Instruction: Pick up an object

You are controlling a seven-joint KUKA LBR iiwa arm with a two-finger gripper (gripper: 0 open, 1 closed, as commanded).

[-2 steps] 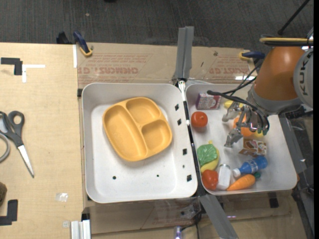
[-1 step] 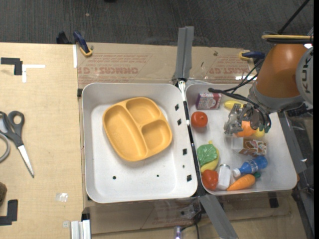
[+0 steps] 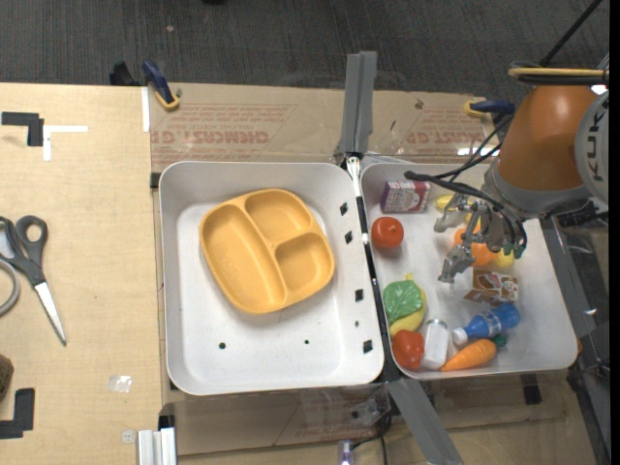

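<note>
**A:** In your overhead view, where is the gripper?

**B:** You'll find the gripper (image 3: 463, 257) over the right bin (image 3: 557, 303), hanging from the grey arm with its orange band (image 3: 547, 139) that reaches in from the right. Its metal fingers (image 3: 453, 264) point down into the middle of the bin. They look parted, with nothing clamped between them.

**A:** What can you pick from?

**B:** Everything loose lies in that right bin. A red tomato (image 3: 387, 232) sits near the divider, with a small purple carton (image 3: 404, 197) just behind it. Toward the front you have a green and yellow toy vegetable (image 3: 403, 299), a second red piece (image 3: 408, 348) below it, a white bottle (image 3: 437, 341), an orange carrot (image 3: 471, 355) and a blue bottle (image 3: 492, 322).

**A:** Anything crowding the fingers?

**B:** Yes. A small brown printed box (image 3: 493, 286) lies just beside the fingertips on their right, and orange and yellow pieces (image 3: 489, 252) sit partly hidden under the wrist. You cannot tell from here whether the fingers touch any of them.

**A:** And the other side?

**B:** The left bin (image 3: 252, 366) holds a yellow divided plate (image 3: 266, 250). Out on the wooden bench (image 3: 77, 260), well apart from the bins, lies a pair of scissors (image 3: 37, 269).
</note>
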